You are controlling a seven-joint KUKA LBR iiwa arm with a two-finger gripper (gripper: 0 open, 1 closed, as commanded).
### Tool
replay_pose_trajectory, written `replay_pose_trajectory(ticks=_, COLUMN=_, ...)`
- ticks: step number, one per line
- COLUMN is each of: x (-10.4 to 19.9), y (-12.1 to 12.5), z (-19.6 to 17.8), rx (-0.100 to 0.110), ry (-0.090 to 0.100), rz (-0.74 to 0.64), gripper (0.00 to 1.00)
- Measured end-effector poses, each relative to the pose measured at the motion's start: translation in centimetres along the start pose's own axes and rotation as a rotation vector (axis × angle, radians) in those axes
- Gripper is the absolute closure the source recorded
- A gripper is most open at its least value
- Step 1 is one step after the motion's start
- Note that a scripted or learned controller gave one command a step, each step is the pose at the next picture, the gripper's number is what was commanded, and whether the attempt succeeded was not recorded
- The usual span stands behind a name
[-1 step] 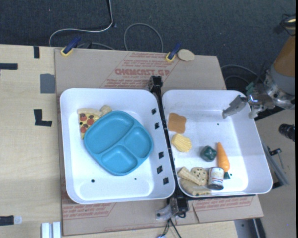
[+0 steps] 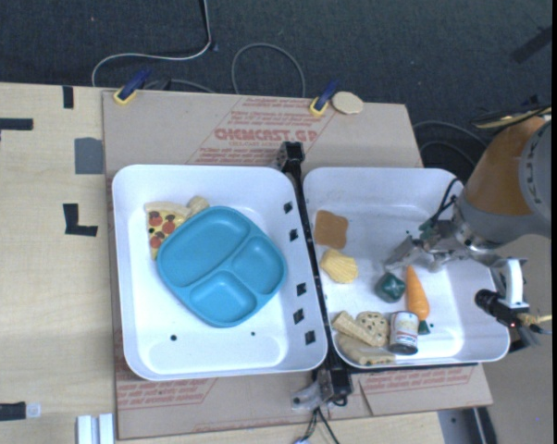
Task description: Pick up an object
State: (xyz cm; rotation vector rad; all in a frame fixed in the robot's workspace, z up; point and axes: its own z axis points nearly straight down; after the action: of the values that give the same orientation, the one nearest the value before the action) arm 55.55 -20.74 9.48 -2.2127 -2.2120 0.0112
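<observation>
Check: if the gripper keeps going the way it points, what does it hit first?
Probably the dark green object, just below-left of the gripper in the right bin; the carrot lies beside it. Height above them is unclear.

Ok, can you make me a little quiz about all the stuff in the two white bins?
1. True or false: the blue tray lies in the left bin.
2. Which thing lies right beside the carrot, on its left? A) the green toy B) the pizza slice C) the can
3. Fill in: the hand hangs over the ____ bin.

Key
1. True.
2. A. The pizza slice is in the other bin, and the can is below the carrot.
3. Right: the hand is above the right bin, close to the green toy and the carrot.
</observation>
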Motion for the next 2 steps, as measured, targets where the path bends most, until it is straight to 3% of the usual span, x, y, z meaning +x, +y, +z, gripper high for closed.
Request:
replay_pose_trajectory(ticks=1, x=4.4, y=-3.1, z=0.8, rx=-0.024, ry=-0.011, rz=-0.002, gripper=0.00)
replay_pose_trajectory(ticks=2, x=4.2, y=-3.0, z=-0.3, rx=-0.025, ry=-0.013, rz=0.000, gripper=1.00)
